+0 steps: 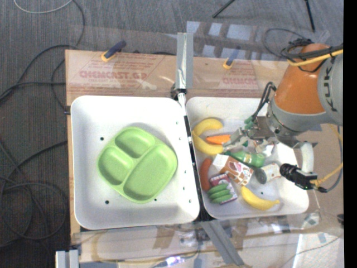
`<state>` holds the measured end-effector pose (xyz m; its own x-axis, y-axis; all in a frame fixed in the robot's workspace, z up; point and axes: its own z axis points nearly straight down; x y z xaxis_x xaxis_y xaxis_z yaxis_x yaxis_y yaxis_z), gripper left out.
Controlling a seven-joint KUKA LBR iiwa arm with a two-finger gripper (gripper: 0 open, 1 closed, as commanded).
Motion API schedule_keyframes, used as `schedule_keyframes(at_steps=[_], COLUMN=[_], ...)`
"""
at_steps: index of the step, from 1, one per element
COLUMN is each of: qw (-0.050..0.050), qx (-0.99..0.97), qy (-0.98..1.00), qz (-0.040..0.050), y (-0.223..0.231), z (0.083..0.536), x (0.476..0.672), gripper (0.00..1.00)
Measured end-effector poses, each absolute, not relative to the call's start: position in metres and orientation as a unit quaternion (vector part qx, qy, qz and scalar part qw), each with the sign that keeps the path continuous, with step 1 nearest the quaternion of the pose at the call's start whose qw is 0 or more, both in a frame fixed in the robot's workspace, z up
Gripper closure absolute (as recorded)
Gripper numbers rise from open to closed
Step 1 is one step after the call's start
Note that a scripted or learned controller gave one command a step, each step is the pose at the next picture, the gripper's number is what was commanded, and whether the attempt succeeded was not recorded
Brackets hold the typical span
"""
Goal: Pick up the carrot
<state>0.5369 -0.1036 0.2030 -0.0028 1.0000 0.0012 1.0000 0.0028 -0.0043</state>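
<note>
The gripper [239, 140], its jaws looking parted and holding nothing, sits just right of the carrot [218, 140], which lies in the right bin [290, 205] against the curved banana [205, 135], so it should straddle only the carrot's orange body before closing.

Green divided plate [138, 164] lying in left bin [83, 205]. Right bin [290, 205] holding two bananas [204, 135] [257, 199], green bottle [249, 158], snack carton [239, 172], green pea pods [221, 192].
</note>
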Motion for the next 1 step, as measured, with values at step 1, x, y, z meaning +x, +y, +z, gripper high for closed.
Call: schedule_keyframes(at_steps=[1], qw=[0.0], qx=[-0.68], qy=[-0.733], qz=[0.0017], y=[-0.1206], z=[0.1238], x=[0.6194], gripper=[0.0])
